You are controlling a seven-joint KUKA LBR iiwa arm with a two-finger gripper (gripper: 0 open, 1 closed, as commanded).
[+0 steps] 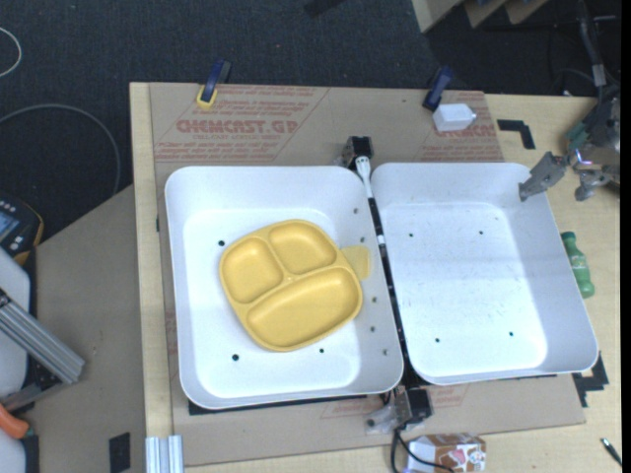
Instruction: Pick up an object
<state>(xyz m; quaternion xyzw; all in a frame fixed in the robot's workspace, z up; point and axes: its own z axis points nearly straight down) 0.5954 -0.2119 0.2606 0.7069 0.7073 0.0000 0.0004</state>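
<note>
The gripper (564, 175) sits up at the far right corner of the right bin (490, 355), just at its rim, and its two grey fingers (541, 177) stand spread apart with nothing between them, so it is released and carrying nothing. The arm comes in from the bench's right edge, just a short stretch of it in view. Below the gripper, the right bin's floor shows bare white with a few small dark dots. Just outside that bin's right wall, a small green object (578, 264) lies on the bench (158, 146). Across the divide, the left bin (192, 205) carries the task's thing: a yellow divided plate (289, 284), three compartments, lying flat near the middle of the bin's floor and turned at a slant to the walls. A small yellow tab pokes out from its right side toward the gap between the bins. The plate is well apart from the gripper. On the bench's far edge, a small white block (454, 117) rests near a blue clamp (437, 89), and another clamp with a yellow tip (210, 86) sits toward the far left corner.
</note>
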